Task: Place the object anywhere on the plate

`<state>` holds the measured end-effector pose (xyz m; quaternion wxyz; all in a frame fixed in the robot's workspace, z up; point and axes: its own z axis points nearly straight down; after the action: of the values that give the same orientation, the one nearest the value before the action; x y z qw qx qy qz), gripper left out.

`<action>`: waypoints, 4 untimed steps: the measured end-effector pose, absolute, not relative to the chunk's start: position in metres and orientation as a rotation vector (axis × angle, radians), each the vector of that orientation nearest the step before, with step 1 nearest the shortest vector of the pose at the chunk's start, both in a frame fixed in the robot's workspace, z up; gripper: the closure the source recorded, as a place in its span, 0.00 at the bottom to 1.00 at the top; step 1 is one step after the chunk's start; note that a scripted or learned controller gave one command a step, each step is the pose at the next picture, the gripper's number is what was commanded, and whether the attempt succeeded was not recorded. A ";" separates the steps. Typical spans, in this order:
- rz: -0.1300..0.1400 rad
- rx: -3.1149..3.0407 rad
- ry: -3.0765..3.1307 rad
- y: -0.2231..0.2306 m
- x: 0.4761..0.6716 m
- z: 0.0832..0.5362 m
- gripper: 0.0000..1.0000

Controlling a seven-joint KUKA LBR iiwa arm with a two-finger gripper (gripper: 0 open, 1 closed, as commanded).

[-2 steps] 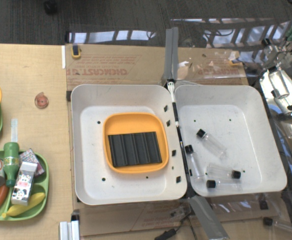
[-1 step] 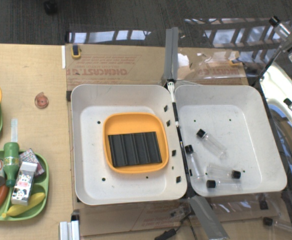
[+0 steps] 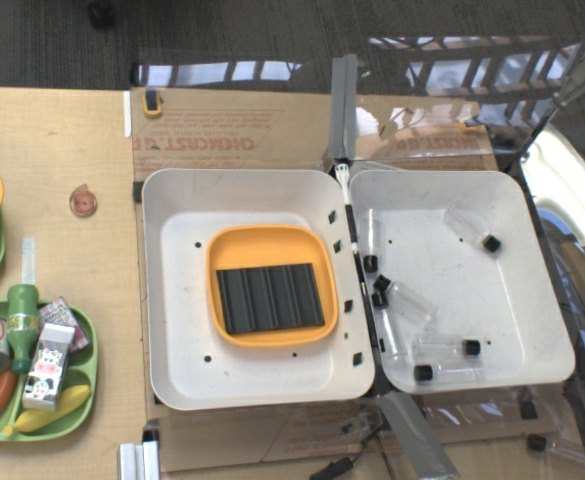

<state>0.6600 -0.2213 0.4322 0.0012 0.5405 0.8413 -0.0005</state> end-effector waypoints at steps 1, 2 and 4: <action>-0.001 1.314 2.853 -0.222 0.660 0.332 0.00; 0.000 0.929 2.996 -0.222 0.653 0.365 0.00; 0.001 0.087 3.136 -0.220 0.649 0.342 0.00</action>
<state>0.6488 -0.2199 0.3416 0.0020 0.0279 0.9996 0.0002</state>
